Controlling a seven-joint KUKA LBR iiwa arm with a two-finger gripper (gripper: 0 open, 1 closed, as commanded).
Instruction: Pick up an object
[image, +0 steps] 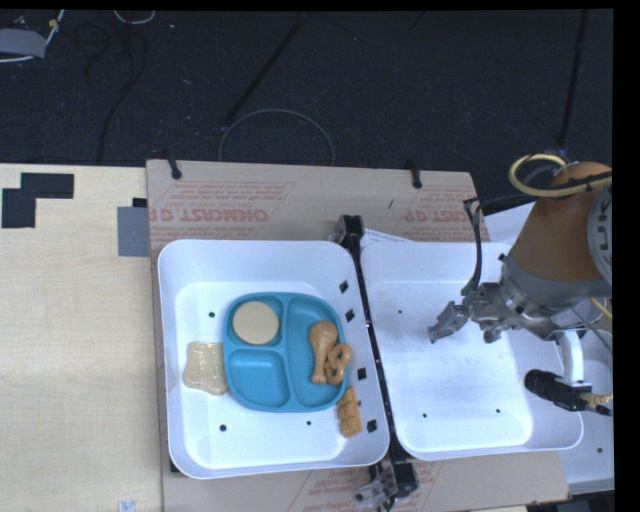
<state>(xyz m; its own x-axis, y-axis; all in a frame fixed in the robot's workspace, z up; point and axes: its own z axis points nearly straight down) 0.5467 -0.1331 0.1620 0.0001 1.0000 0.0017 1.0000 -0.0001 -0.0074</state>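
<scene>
bins: two white bins (190, 300) side by side
underlay: brown printed cardboard (300, 200)
background: black cables (270, 120) on dark floor

arm (560, 245): grey shell | orange band above wrist | yellow cable loop | pincer (468, 322): grey metal

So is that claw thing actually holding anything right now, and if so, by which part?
Nothing is held. The gripper hangs over the right bin with nothing between its fingers. The blue tray and the food pieces sit in the left bin.
</scene>
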